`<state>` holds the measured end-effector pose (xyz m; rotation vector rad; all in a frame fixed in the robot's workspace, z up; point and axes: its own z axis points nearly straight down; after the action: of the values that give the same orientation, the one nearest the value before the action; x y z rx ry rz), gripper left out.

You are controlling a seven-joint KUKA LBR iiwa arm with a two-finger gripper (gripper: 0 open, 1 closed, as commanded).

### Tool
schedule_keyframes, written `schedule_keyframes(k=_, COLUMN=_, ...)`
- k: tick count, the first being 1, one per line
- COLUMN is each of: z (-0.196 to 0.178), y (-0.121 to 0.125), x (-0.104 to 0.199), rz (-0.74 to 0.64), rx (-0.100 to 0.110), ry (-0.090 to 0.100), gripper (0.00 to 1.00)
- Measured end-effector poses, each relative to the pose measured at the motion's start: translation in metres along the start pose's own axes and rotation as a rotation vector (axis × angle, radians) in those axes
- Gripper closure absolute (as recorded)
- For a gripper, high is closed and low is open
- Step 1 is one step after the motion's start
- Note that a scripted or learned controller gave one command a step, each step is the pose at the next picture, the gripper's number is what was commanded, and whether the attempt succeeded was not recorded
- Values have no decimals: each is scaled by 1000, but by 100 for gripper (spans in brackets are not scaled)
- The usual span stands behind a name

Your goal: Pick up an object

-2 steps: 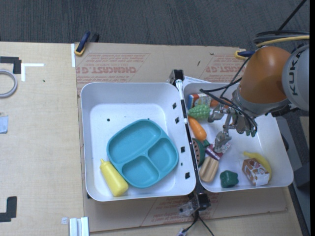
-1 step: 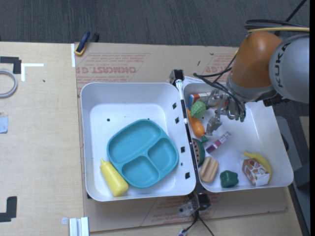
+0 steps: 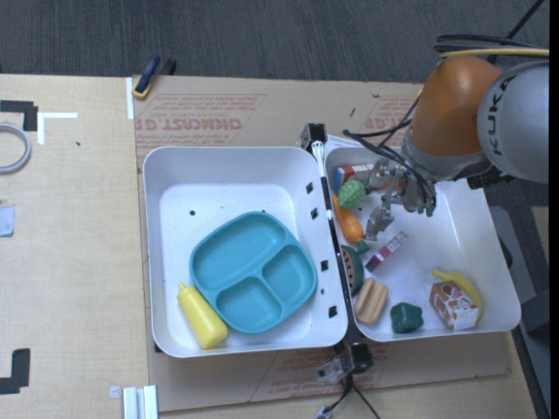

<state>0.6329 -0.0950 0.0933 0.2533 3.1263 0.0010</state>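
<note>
The two-finger gripper (image 3: pixel 384 212) hangs low in the right white bin (image 3: pixel 489 234), w/ fingers apart and nothing between them. Nearest objects are the orange carrot-shaped toy (image 3: pixel 348 225) and the small purple tube (image 3: pixel 386 250), both lying on the bin floor. Pick is not yet done; closing and lifting are left.

End effector (image 3: pixel 391 206) over right bin (image 3: pixel 489 234) (toys)

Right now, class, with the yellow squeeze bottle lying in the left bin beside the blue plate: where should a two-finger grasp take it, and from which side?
Grip the yellow plastic squeeze bottle across its round body at mid-length, coming straight down from above. It lies flat, nozzle toward the bin's far side, near the white left bin's front corner. The blue three-compartment plate sits close on one side, so the fingers would probably fit best straddling its narrow width.
</note>
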Motion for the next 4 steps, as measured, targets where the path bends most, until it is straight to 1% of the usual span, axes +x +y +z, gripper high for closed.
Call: schedule_keyframes(k=4, z=0, y=0, x=0, rz=0, rx=0, ry=0, gripper=0)
